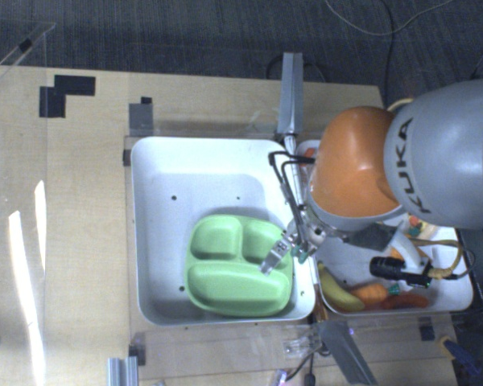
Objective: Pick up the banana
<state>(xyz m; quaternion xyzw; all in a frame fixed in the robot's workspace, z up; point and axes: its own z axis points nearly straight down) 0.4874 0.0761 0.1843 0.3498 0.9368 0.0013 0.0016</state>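
The banana (339, 289), a smooth curved yellow shape, lies in the right bin (459, 296) at the lower right of the frame, along that bin's left wall, with a tapered orange carrot-like piece (376, 295) just beside it. The arm (435, 155), a rounded matte grey shell with a glossy orange band, hangs over most of this bin. Its end effector (280, 253) reaches down and left across the divide into the left bin (157, 207), a shallow white tray with rounded corners, and sits over the right edge of a pale green moulded plate (225, 272) with three soft-edged compartments. Whether its thin metallic tips are open or closed cannot be told. The desk (72, 240) is light wood under a clear reflective sheet.
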